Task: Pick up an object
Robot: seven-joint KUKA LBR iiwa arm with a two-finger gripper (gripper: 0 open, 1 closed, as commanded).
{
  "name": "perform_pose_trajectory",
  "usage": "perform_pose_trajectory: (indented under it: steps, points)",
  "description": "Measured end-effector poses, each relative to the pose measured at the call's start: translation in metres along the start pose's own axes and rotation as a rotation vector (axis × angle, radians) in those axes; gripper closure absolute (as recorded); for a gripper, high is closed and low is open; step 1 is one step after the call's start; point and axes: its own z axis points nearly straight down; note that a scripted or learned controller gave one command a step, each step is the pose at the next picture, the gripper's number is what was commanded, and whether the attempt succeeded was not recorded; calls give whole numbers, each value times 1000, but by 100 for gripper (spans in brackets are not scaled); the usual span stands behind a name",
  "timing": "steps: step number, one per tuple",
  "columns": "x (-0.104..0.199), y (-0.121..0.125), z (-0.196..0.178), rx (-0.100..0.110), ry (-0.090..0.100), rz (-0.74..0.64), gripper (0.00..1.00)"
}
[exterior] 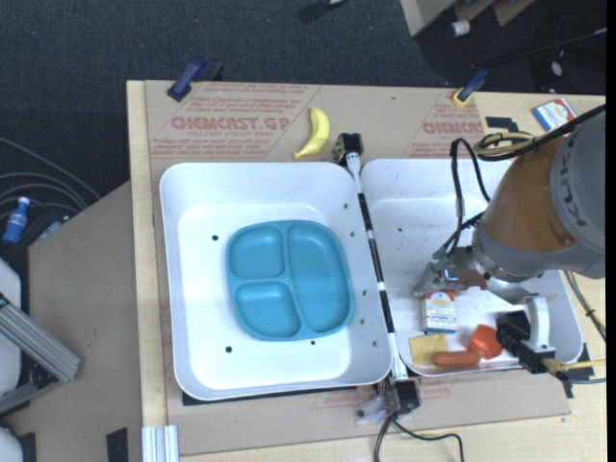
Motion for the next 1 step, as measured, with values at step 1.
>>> perform_pose_trajectory:
  steps: [1]
  points:
    - [77, -30, -90, 1, 1, -2, 100]
